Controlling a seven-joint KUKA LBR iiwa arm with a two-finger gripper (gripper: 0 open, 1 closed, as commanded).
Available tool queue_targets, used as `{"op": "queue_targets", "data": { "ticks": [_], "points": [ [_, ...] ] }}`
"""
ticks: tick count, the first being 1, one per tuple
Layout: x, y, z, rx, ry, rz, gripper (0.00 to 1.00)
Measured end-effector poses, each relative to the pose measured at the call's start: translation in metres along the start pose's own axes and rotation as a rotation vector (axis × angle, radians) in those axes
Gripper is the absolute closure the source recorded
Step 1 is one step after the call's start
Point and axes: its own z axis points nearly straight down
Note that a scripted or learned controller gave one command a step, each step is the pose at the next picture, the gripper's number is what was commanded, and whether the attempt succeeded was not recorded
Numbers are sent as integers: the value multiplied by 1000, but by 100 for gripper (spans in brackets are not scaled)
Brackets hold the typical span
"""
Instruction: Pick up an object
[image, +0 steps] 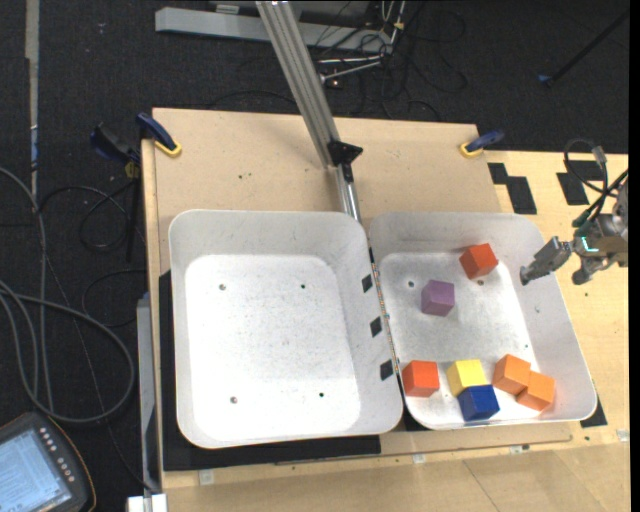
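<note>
bins: 2 white, left bin (270, 325) and right bin (545, 300) | blocks: 7, all in right bin | orange: 4, at 1 o'clock (479, 260), 7 o'clock (421, 378), two touching at 5 o'clock (513, 372) (537, 389) | purple: 1 near centre (437, 297) | yellow: 1 at 6 o'clock (465, 375) | blue: 1 at 6 o'clock, touching yellow (479, 402)

Two white bins are sitting side by side on the table (250, 160). The right bin (555, 330) is holding seven blocks: an orange cube (479, 260) far, a purple cube (437, 297) mid-left, and along the near edge an orange block (421, 377), a yellow block (465, 375), a blue block (479, 402) and two orange blocks (525, 381). The pincer (548, 258) is hanging over the right rim.
</note>
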Motion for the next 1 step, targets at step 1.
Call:
{"op": "queue_targets", "data": {
  "ticks": [1],
  "points": [
    [0, 1, -2, -4, -1, -1, 0]
  ]
}}
